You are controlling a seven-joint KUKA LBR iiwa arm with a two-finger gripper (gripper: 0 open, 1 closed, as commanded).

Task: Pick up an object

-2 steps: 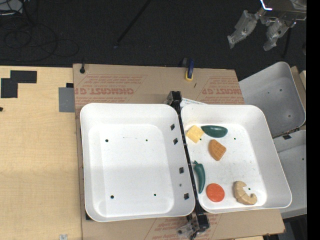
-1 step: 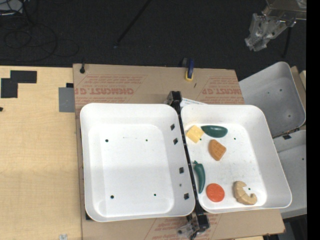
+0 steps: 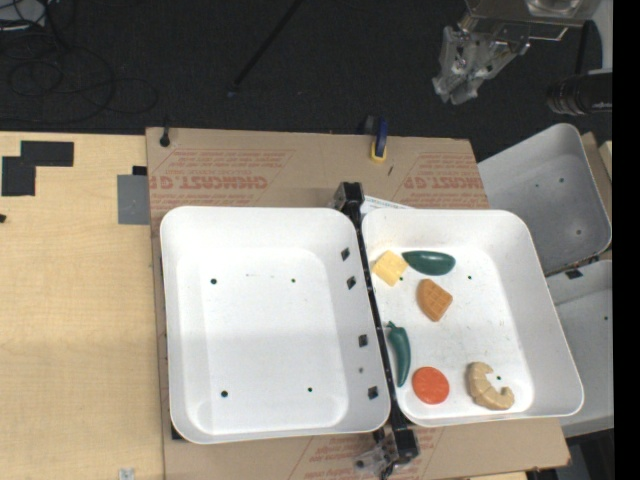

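The right bin holds several small items: a yellow block, a dark green oval piece, an orange-brown ridged piece, a green pepper-like piece by the divider, a red disc and a tan croissant-shaped piece. My gripper hangs high at the top right, above the bench's far edge and well clear of both bins. Nothing is seen between its fingers.
The left bin lies beside the right one, joined by a black clamp strip. Both rest on a cardboard sheet. A blue-yellow clip stands at the far edge. A grey panel sits to the right.
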